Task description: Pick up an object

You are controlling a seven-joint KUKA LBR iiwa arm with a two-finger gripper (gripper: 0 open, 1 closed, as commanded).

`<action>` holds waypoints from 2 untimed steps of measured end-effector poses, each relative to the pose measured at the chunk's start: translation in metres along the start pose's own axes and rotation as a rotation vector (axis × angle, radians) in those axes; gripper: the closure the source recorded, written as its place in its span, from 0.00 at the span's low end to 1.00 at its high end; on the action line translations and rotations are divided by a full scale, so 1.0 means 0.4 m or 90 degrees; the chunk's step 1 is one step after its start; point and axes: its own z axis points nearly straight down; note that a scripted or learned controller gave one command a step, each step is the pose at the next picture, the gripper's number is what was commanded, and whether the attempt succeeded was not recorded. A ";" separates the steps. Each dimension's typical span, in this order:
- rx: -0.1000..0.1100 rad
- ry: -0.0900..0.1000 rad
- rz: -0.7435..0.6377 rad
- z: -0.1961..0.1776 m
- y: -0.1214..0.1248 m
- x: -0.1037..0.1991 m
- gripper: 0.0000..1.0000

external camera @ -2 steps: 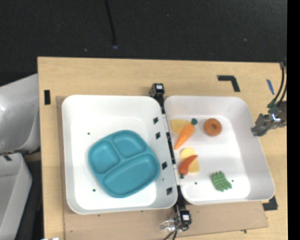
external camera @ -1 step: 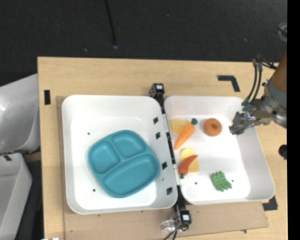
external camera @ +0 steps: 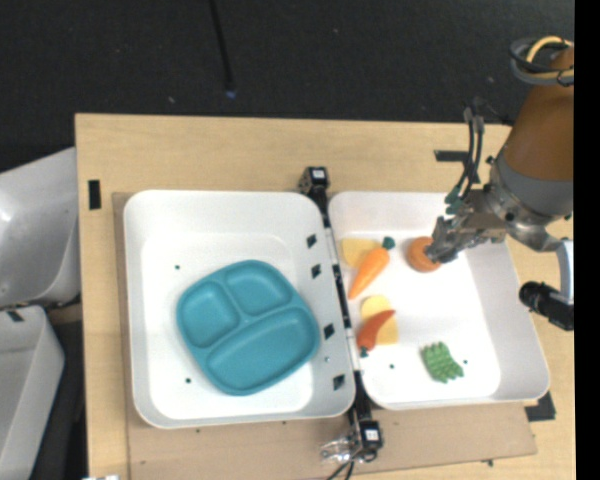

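Observation:
The right bin (external camera: 480, 313) holds several toy foods. An orange carrot (external camera: 369, 269) lies at its left side on a pale yellow wedge (external camera: 354, 250). Below it sit a yellow and red fruit piece (external camera: 377, 326) and a green ridged piece (external camera: 441, 362). A round orange object (external camera: 421, 255) rests near the bin's upper middle. My gripper (external camera: 446, 236) hangs right at this orange object, its dark fingers touching or just over the object's right side.
The left bin (external camera: 150, 298) holds a teal divided plate (external camera: 245, 324). A black clip (external camera: 313, 179) sits at the top of the seam between the bins. The arm's orange band (external camera: 540, 133) rises at the right. A white casing (external camera: 25, 238) stands off the bench's left.

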 end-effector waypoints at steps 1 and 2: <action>0.002 0.000 0.001 0.046 -0.002 0.114 1.00; 0.000 0.001 0.000 0.039 0.004 0.244 1.00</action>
